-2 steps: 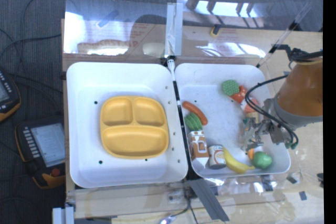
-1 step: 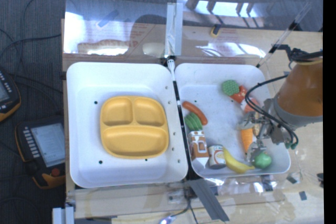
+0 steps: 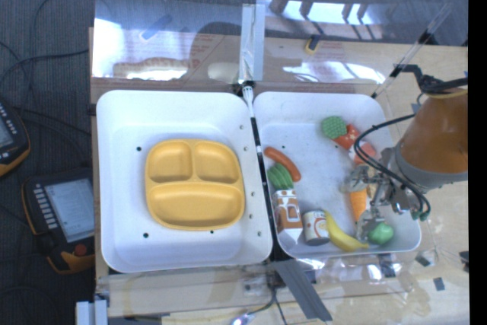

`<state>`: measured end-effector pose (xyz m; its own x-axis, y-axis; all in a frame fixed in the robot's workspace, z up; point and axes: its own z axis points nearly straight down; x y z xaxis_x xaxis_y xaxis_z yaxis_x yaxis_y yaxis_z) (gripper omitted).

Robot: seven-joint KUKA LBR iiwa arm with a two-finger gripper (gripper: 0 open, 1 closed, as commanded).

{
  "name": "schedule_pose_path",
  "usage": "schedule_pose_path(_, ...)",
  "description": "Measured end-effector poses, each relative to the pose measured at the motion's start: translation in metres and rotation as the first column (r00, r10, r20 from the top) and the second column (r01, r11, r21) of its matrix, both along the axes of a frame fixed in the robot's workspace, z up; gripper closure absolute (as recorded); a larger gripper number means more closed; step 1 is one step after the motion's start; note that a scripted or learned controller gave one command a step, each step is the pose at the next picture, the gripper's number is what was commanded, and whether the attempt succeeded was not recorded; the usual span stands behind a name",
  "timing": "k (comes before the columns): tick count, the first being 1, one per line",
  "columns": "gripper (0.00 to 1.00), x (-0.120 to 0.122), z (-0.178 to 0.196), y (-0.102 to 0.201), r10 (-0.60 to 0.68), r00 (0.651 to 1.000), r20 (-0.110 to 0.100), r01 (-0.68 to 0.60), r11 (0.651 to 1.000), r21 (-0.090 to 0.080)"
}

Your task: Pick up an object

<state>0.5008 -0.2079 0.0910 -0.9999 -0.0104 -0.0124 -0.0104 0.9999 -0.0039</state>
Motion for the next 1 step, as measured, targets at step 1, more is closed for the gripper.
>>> schedule_pose_path(1,1.0,0.0023,0.0109,-0.0001,0.001,1.0,0.005,-0.001,1.0,-0.004)
